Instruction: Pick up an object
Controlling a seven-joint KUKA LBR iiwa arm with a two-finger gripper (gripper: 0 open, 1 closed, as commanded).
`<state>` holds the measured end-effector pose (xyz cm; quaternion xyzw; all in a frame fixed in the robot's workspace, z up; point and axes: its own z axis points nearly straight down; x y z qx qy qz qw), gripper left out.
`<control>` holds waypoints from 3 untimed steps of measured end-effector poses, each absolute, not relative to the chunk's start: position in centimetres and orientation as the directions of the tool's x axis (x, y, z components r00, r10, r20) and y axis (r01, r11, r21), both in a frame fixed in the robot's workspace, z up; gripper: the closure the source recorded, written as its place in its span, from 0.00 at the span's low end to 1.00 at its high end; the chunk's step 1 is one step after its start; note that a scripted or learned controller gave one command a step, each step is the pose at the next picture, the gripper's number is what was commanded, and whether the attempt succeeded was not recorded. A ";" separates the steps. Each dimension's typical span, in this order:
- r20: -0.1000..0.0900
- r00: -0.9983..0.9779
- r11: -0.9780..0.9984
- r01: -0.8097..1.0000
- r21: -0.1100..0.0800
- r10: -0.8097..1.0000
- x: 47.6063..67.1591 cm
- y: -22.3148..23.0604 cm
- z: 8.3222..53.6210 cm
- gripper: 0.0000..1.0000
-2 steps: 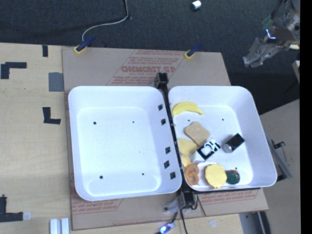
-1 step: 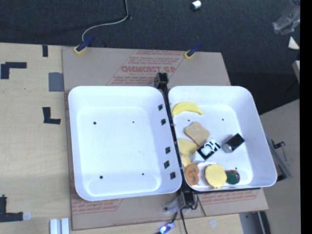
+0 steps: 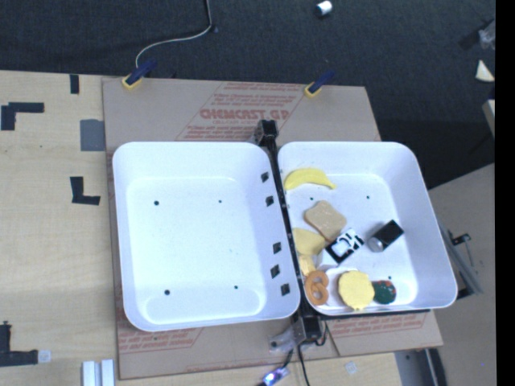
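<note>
The right bin [image 3: 418,215] holds several small objects. A yellow banana [image 3: 308,179] lies near its far left corner. A tan bread slice [image 3: 325,219] sits below it, beside a pale yellow piece [image 3: 306,240]. A black-and-white block [image 3: 344,245] and a black block with a grey end [image 3: 385,236] lie in the middle. An orange pretzel [image 3: 316,286], a yellow round piece [image 3: 355,289] and a small green and red item [image 3: 385,292] rest along the near wall.
The left bin [image 3: 129,215] stands beside the right one, joined along a black clipped divider [image 3: 277,215]. Both rest on a cardboard sheet [image 3: 241,111] held by blue and yellow clamps. A cable [image 3: 201,22] runs across the dark floor behind.
</note>
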<state>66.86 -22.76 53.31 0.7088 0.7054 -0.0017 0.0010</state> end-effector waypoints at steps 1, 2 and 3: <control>-0.002 -0.002 0.002 1.000 0.000 1.000 66.9 -22.3 53.5 1.00; 0.000 0.001 -0.001 1.000 -0.002 1.000 62.3 -22.4 53.5 1.00; 0.000 -0.002 0.002 1.000 -0.002 1.000 66.9 -22.3 53.3 1.00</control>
